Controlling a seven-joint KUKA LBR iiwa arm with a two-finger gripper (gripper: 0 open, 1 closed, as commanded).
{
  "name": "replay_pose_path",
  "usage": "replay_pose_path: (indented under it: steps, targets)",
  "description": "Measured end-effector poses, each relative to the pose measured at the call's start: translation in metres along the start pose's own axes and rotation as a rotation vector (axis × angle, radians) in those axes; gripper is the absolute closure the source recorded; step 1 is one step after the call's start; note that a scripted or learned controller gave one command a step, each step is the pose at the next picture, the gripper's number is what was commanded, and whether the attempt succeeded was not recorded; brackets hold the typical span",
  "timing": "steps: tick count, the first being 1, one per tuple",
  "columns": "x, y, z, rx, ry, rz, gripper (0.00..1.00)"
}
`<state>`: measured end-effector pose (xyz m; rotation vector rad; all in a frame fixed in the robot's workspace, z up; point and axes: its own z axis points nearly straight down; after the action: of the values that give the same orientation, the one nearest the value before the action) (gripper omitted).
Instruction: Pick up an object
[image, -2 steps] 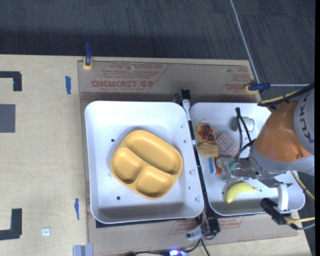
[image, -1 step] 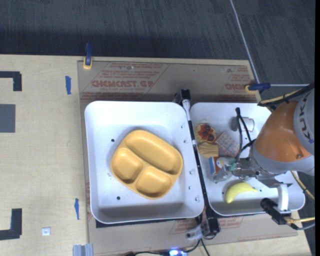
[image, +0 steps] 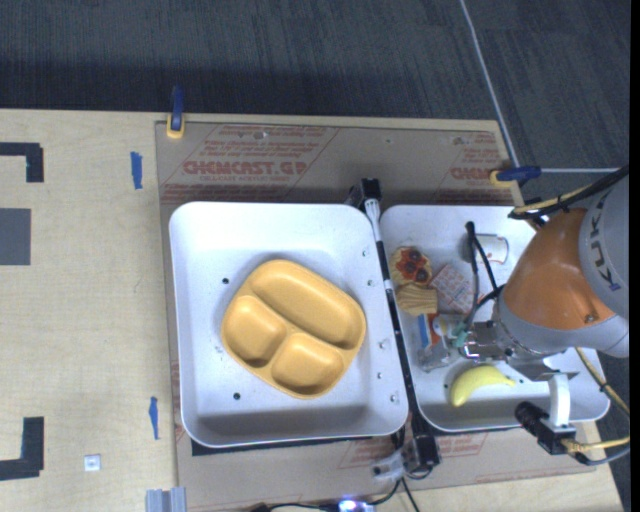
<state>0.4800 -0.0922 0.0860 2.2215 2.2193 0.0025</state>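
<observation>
The right bin (image: 440, 418) holds a small pile of things along its left side. A yellow banana (image: 478, 383) lies near its front wall. Behind it are a clear packet with red and blue print (image: 436, 333), a tan piece (image: 417, 298), a round orange and red patterned item (image: 411, 264) and a pale mesh-like packet (image: 454, 284). My gripper (image: 468, 343) hangs low over the bin, just behind the banana and beside the clear packet. The grey and orange wrist (image: 553, 290) hides the bin's right half.
The left bin (image: 200, 240) holds a large yellow divided plate (image: 292, 326) at its middle. A black strip (image: 385, 300) runs between the two bins. Cardboard (image: 300, 160) lies under both bins on the pale bench.
</observation>
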Motion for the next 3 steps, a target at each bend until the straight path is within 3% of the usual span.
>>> replay_pose_path:
  steps: [1, 2, 3]
  targets:
    - [0.000, 0.002, -0.011, -0.007, -0.002, 0.000, 1.00]
    - [0.000, 0.002, -0.011, -0.007, -0.002, 0.000, 0.00]
    - [-0.003, 0.000, 0.000, 0.001, 0.002, -0.002, 0.00]
